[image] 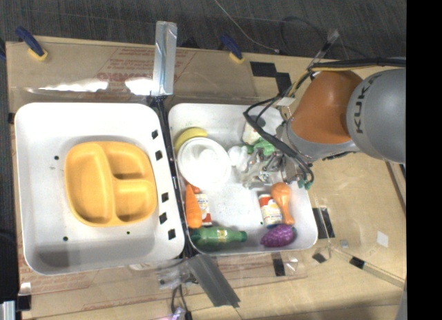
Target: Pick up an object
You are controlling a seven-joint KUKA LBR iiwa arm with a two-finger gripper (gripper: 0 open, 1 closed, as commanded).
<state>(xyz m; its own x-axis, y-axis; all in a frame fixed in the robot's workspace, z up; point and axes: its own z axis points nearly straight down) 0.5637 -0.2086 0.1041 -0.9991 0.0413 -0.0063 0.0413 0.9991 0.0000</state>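
Note:
The right bin [228, 115] holds several small items: a white bowl [204, 162] over a yellow lid [189, 134], an orange carrot-like piece [195, 208], a green bottle [217, 236], a purple grape bunch [279, 236], a small red-and-white jar [271, 210], an orange carrot [283, 200] and a green-and-white piece [261, 147]. My gripper [266, 165] reaches down into the bin's upper right part, just above the jar and carrot. Its fingertips are lost among cables and clutter.
The left bin [41, 125] holds a yellow divided tray [110, 180]. A metal bracket [164, 59] stands at the seam between the bins. The grey arm with its orange band [328, 108] overhangs the right bin's right rim. Black cables [266, 108] loop near the wrist.

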